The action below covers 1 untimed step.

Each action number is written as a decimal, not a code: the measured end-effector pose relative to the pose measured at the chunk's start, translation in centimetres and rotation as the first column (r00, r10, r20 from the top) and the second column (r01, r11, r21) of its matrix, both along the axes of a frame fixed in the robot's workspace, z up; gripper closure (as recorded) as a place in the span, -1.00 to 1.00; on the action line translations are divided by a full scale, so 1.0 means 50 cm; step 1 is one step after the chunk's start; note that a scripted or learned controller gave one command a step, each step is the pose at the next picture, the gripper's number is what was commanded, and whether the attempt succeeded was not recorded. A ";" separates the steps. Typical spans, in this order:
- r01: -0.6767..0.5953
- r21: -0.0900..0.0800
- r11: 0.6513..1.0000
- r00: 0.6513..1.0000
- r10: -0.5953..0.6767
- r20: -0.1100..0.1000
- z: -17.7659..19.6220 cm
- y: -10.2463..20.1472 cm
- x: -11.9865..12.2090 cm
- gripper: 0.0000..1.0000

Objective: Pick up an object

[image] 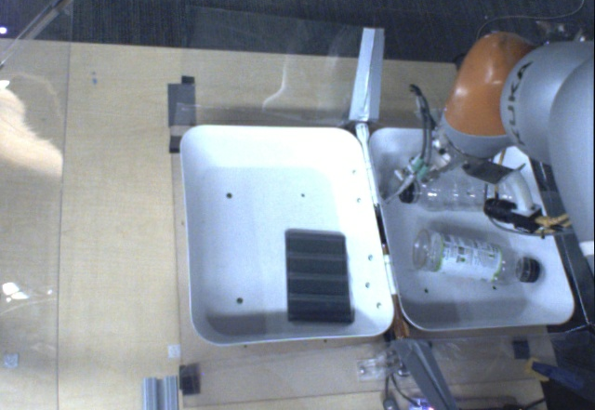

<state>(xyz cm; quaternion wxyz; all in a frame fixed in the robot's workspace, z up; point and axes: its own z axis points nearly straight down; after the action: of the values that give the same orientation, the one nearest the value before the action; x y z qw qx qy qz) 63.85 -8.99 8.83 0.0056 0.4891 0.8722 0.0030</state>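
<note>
A clear plastic bottle (469, 255) with a pale label and a dark cap lies on its side in the right bin (558, 306). A second clear bottle (454, 192) lies further back in the same bin. My gripper (415, 178) hangs low over the back left part of this bin, right at the left end of that second bottle. The grey arm with its orange band (483, 87) hides much of the wrist. A black ribbed block (318, 275) lies flat in the left bin (209, 213), toward its front right.
The two white bins meet at a shared rim (381, 231) just left of my gripper. A metal post (366, 73) stands behind that junction. Black and yellow cables (521, 215) trail over the right bin's right side.
</note>
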 end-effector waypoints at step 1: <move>0.082 0.003 0.997 0.996 -0.082 -0.031 -0.001 0.002 0.055 -1.00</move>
<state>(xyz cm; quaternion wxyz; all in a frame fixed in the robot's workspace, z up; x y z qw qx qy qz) 66.60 -8.91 8.78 -0.0089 0.5244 0.8514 -0.0030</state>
